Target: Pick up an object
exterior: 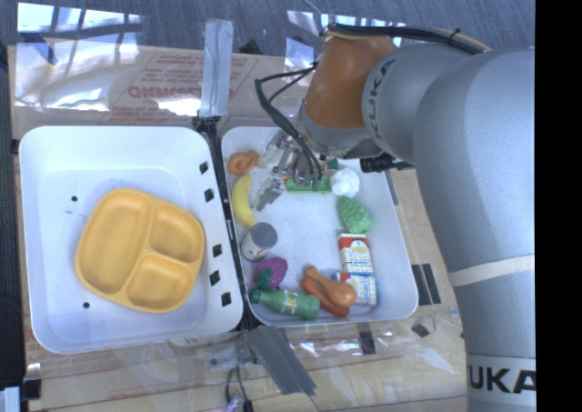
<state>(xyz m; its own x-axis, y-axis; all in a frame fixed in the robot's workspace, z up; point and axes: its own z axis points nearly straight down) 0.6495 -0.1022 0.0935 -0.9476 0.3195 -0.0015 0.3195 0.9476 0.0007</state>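
banana (pixel 242 202) | beside can (pixel 262 236) (upright) | end effector (pixel 273 185) above

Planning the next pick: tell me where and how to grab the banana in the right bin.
Grip the banana across its middle, coming straight down from above. It lies flat and lengthwise along the right bin's left wall, so the fingers should close across its narrow width. The wall sits tight on its left, which probably leaves little room for a finger there, and the small can lies near its lower end, so the upper half looks freer.
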